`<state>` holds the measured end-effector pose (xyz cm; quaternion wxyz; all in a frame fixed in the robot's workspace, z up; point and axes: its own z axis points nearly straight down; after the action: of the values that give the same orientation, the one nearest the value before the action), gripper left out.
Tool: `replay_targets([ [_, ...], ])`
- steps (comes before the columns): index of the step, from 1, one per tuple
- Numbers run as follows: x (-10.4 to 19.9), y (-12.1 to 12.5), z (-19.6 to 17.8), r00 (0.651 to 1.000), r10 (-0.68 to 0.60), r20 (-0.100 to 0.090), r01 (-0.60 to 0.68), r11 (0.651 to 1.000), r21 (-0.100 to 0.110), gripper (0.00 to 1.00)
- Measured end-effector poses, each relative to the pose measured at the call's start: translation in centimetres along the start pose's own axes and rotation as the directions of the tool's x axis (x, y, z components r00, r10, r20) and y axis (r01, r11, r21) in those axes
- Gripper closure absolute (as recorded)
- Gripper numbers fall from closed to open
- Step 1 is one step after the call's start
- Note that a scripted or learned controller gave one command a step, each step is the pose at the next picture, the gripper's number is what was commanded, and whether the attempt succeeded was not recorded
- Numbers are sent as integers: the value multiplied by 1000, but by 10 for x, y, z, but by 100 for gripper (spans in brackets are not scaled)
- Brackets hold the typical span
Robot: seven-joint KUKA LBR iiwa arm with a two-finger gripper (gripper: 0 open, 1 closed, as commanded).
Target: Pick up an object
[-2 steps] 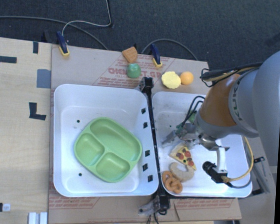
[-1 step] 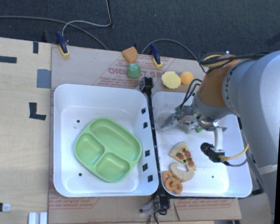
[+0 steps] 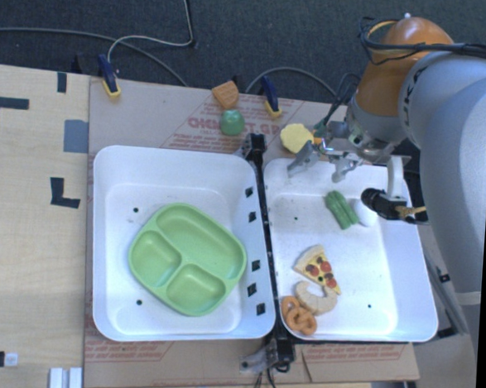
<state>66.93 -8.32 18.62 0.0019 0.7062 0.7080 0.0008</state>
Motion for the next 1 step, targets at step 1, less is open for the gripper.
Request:
replay_targets([
  [1, -11, -50, 62, 1000, 3, -1, -3, 1000, 9, 0],
])
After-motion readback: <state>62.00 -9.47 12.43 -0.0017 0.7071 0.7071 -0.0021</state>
